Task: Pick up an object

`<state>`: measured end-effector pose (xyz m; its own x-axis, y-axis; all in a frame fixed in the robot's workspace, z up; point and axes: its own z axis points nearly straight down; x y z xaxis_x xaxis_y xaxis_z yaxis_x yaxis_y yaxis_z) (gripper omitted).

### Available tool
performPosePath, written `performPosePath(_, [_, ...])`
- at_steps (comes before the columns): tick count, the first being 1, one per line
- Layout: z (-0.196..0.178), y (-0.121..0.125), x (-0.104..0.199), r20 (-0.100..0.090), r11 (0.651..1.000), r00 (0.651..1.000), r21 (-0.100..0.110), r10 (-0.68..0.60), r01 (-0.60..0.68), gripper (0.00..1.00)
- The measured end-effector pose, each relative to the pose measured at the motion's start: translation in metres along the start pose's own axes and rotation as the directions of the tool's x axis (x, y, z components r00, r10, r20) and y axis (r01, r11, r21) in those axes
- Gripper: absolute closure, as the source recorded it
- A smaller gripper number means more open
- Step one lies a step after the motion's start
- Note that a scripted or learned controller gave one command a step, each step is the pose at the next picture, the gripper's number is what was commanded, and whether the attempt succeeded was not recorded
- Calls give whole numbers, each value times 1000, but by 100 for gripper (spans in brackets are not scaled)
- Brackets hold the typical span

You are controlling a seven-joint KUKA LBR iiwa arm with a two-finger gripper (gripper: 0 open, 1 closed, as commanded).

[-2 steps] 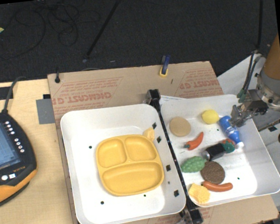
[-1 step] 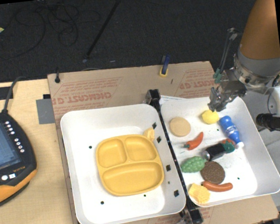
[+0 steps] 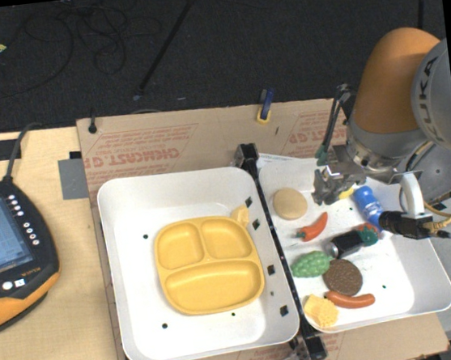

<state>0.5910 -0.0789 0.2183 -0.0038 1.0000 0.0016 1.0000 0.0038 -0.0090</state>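
Observation:
My gripper (image 3: 328,185) hangs low over the back of the right bin (image 3: 433,301), just right of a round beige bun (image 3: 290,204). A small yellow bit (image 3: 345,194) shows right beside it; I cannot tell whether it is held. A blue bottle (image 3: 366,203) lies to the gripper's right and a red chili pepper (image 3: 316,226) just in front of it. Further forward lie a black cylinder (image 3: 347,243), a green leafy piece (image 3: 310,266), a brown round cookie (image 3: 343,278), a sausage (image 3: 353,300) and a yellow corn piece (image 3: 321,311).
The left bin (image 3: 125,228) holds a yellow divided plate (image 3: 209,264). A black divider (image 3: 269,235) runs between the bins. A control tablet (image 3: 6,251) lies on the bench at far left. The arm's grey and orange body (image 3: 400,105) looms over the right bin's back corner.

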Motion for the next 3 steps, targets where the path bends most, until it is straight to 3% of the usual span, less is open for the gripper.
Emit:
performPosePath(1, [-54,-16,72,0,1000,1000,-10,-1,1,100])
performPosePath(2, [-160,-83,96,-1,1000,1000,-16,1,-1,100])
performPosePath(3, [-45,-58,98,3,1000,1000,3,4,-4,100])
